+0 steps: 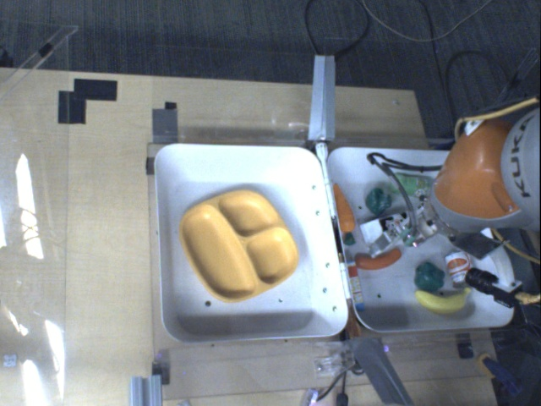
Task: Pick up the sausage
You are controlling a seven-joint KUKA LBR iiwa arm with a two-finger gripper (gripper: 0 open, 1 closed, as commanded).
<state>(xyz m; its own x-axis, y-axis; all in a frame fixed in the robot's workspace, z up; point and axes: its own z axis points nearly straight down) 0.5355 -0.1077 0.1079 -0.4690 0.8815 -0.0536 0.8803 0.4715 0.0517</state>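
Sausage [378, 261], reddish-orange and slightly curved, is lying on the floor of the right-hand white bin [397, 315], near that bin's left wall. The pincer [390, 237] is hovering just above and beside the sausage's upper end, reaching in from the right on the grey arm with its orange band [475, 176]; whether its tips are spread or pressed together cannot be made out, and nothing is visibly pinched between them. A carrot-coloured stick [342, 209] is resting along the same bin's left wall, above the sausage. Two dark green items are sitting in the bin, one [378, 199] toward the top and one [428, 275] lower down, beside a yellow banana [441, 301] near the front wall. In the left bin [177, 311], a yellow three-compartment tray [239, 244] is sitting at a tilt. Both bins are standing side by side on the pale wooden tabletop [84, 227].
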